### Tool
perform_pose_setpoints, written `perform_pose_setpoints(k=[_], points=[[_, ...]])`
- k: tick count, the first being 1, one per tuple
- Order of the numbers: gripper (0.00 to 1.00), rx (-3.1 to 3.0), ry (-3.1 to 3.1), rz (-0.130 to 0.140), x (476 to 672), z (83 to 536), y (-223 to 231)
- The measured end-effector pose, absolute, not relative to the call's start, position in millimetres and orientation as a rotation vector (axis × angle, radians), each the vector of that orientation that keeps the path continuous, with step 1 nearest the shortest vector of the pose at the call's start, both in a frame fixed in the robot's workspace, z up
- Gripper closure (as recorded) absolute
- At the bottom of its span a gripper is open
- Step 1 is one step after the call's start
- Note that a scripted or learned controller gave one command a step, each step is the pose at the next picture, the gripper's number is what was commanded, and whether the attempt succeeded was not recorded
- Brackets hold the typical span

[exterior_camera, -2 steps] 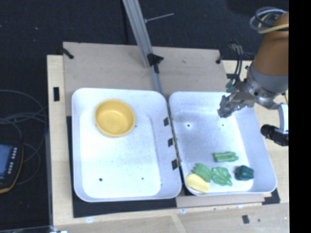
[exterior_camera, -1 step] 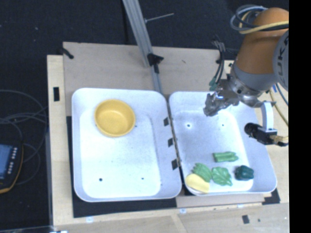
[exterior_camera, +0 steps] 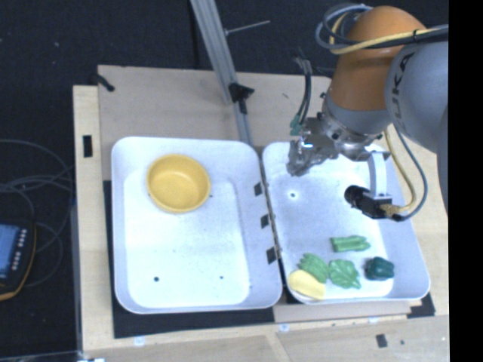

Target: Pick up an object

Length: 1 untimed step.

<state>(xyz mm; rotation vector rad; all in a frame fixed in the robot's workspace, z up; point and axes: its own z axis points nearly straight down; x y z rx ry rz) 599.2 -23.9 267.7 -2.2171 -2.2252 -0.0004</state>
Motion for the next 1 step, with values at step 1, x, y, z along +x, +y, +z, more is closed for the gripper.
perform_pose_setpoints(k=[1], points=[[1.0, -2.216, -2.226, -0.002, 602.3, 271.7, 28.5]])
